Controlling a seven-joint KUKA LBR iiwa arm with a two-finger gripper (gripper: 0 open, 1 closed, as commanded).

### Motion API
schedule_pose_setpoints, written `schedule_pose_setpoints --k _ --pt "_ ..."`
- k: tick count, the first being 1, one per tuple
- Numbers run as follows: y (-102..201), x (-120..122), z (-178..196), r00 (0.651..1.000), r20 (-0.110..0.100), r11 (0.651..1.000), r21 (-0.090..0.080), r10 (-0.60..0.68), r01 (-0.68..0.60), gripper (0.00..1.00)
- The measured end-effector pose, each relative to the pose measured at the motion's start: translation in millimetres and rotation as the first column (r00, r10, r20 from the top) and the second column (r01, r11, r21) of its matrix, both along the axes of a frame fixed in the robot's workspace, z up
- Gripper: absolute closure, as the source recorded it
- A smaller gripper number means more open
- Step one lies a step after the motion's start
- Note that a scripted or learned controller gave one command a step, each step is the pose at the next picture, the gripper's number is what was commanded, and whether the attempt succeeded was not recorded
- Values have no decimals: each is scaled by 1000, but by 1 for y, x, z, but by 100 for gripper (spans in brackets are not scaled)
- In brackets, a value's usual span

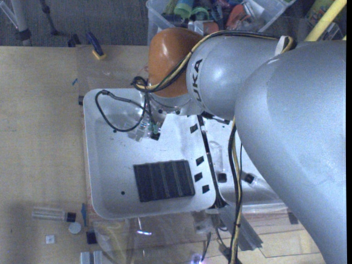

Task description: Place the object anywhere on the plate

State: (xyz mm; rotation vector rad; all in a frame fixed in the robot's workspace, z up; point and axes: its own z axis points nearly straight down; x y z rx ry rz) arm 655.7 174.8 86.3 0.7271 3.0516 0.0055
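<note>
A dark ribbed rectangular plate (164, 180) lies flat in the front part of the left white bin (104, 202). My gripper (147, 130) hangs under the orange band of the arm, over the bin's back middle, behind the plate and apart from it. Something small and pale with a green spot (138, 133) sits at the gripper's tip; I cannot tell what it is or whether it is held. A black cable (113, 111) loops from the wrist over the bin's back left.
The grey arm (264, 92) covers the right bin and much of the right side. A clear tub of colourful items (214, 4) stands behind the bins. Small loose parts (69, 219) lie on the bench in front of the left bin.
</note>
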Motion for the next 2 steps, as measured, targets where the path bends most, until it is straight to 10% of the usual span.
schedule_pose_setpoints --k 1,2 --pt "41 -1 64 926 2 926 -1 378 -378 100" --pt "49 -15 251 862 1 862 -3 507 -507 100"
